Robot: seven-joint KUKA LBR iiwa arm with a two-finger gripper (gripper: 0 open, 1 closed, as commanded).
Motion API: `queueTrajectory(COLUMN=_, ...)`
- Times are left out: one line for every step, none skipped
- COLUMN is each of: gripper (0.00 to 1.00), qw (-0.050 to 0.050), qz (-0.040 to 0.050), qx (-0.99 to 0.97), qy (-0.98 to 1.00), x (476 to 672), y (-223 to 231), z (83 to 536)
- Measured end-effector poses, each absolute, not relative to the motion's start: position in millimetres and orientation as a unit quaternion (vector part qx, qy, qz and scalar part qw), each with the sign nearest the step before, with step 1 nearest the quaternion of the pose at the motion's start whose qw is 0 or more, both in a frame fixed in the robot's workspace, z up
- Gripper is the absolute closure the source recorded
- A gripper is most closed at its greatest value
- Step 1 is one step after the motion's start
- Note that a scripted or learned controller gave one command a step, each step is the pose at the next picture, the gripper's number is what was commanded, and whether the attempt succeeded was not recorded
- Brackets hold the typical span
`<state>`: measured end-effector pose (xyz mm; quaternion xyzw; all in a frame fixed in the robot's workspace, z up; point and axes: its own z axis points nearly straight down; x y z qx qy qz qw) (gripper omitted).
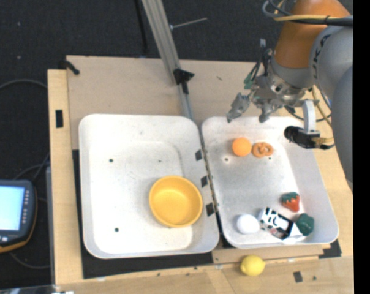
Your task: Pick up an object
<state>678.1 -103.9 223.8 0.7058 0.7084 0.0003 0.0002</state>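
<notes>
My gripper (251,111) hangs above the far edge of the right bin (310,170), its two fingers spread apart and open with nothing between them. Just in front of it inside that bin lie an orange ball (241,147) and an orange pretzel-shaped piece (262,149). Near the bin's front edge sit a white ball (247,223), a black-and-white toy (275,222), a small red strawberry (290,201) and a dark green piece (305,224).
A yellow bowl (176,201) sits in the left bin (111,164). A lemon (252,265) lies on the bench in front of the right bin. A metal post (163,41) slants up behind the bins. A tablet (10,210) sits at the far left.
</notes>
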Motion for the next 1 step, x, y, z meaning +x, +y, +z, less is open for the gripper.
queueTrajectory(gripper=0.0, qw=0.0, qz=-0.0002, qx=0.706, qy=0.708, x=678.0, y=-104.3, z=223.9)
